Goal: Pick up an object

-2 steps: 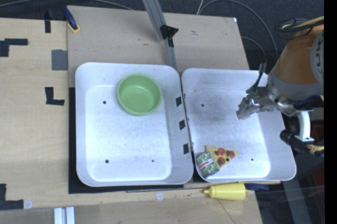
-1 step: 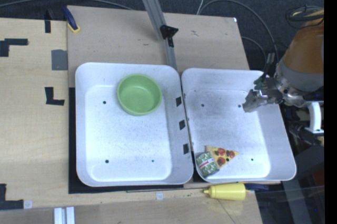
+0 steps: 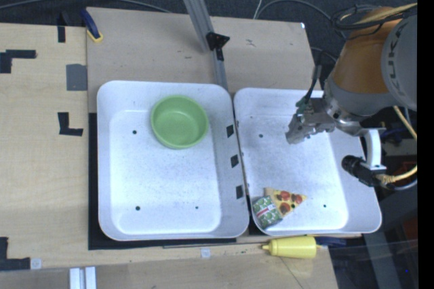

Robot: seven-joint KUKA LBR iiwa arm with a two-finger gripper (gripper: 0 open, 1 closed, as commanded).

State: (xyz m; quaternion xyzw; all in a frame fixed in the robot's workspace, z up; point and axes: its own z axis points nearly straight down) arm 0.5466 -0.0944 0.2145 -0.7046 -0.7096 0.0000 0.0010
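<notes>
You see two shallow white bins side by side: the left white bin (image 3: 115, 165) holds one round light-green plastic bowl (image 3: 179, 121) upright in its far half, and the right white bin (image 3: 339, 213) holds a small flat pizza-slice toy (image 3: 288, 200) touching a small green-printed packet (image 3: 266, 212) at its near-left corner. The two-finger gripper (image 3: 298, 133) hangs over the right bin's far middle, well apart from both items, nothing between its fingers; apart or together, you can't tell. A yellow plastic squeeze bottle (image 3: 293, 247) lies on the bench just beside the right bin's near rim.
</notes>
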